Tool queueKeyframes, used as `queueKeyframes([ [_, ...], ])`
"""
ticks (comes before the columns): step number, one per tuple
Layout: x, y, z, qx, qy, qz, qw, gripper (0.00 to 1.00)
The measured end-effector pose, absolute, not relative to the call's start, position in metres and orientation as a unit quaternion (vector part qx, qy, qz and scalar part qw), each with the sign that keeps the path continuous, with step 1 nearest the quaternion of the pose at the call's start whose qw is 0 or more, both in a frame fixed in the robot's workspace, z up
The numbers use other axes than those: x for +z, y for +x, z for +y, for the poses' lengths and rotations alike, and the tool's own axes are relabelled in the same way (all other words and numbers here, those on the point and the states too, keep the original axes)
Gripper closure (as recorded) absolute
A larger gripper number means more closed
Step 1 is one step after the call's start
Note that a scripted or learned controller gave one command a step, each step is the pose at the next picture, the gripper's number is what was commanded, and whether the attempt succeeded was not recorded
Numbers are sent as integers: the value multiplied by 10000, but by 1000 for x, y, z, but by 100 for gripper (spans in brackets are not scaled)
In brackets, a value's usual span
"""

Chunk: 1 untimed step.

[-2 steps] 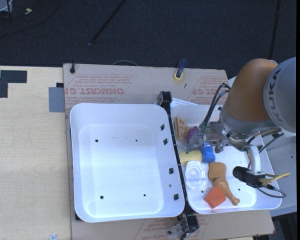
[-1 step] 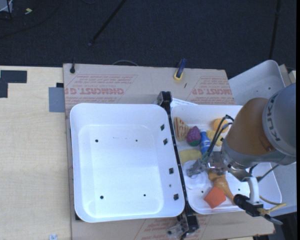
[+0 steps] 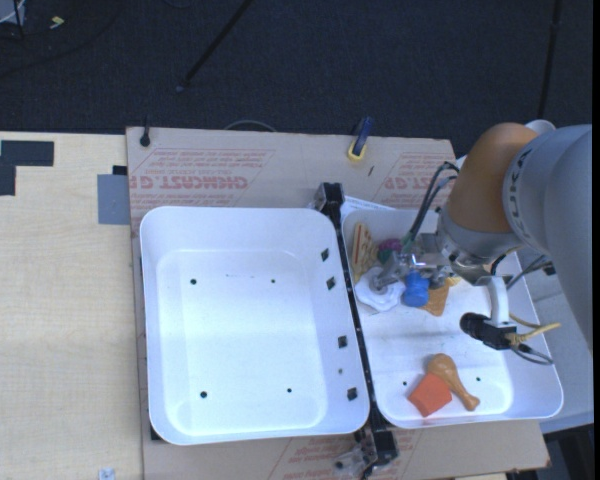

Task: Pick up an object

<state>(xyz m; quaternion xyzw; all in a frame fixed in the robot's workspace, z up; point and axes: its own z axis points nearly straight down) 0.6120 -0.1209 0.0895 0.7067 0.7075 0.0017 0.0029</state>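
A cluster of small objects lies in the upper part of the right bin (image 3: 540, 400): a blue object (image 3: 416, 290), an orange-brown piece (image 3: 438, 298) touching its right side, a green and purple item (image 3: 389, 251) just above and to the left, a tan, ridged object (image 3: 362, 248) standing close to the bin's left wall, and crumpled white material (image 3: 382, 298) beneath them. The gripper (image 3: 417, 266) sits directly over this cluster, just above the blue object; whether it is apart, together or clamped on anything cannot be told at this resolution. The grey arm (image 3: 540, 198) with its orange band (image 3: 490, 173) enters from the right and covers the bin's upper right corner, with cables looping down past a black fitting (image 3: 483, 330) near the right wall. Lower in the same bin, an orange block (image 3: 430, 395) and a tan drumstick-shaped toy (image 3: 451, 378) lie touching each other near the front wall, well apart from the cluster, with bare white floor between the two groups. The left bin (image 3: 160, 268) adjoins along a black clipped seam (image 3: 342, 298). Both bins rest on a cardboard sheet (image 3: 210, 173) on the pale wooden surface (image 3: 50, 298); a blue and yellow clamp (image 3: 360, 140) grips the cardboard's far edge.
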Motion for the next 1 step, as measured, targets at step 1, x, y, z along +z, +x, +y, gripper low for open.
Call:
queueKeyframes([
  [1, 89, 641, -109, -74, 7064, 7078, -43, 0],
])
